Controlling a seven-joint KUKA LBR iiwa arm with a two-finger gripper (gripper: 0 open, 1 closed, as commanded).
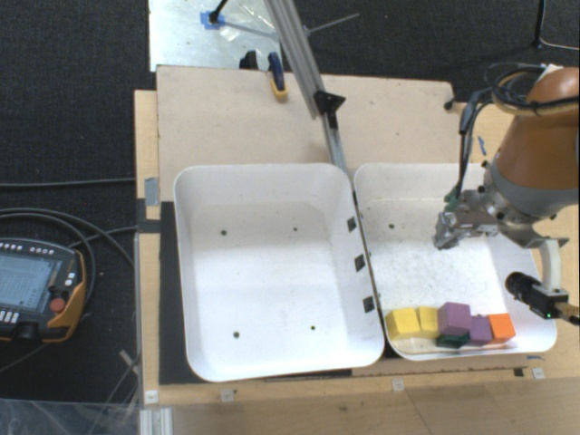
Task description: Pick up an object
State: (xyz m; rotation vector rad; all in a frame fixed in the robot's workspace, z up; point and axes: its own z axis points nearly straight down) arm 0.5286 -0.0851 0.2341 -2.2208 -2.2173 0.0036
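The tool (450,231) hangs over the right bin (399,198), grip state unclear; blocks (451,324) lie near at its 6 o'clock.

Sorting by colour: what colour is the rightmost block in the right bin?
Orange block, camera view.

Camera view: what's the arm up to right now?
The grey KUKA arm's pincer hovers over the right shallow white bin, above bare floor. The small blocks, two yellow, two purple, one dark green and one orange, sit clustered along that bin's near edge. Nothing is visibly in its grasp.
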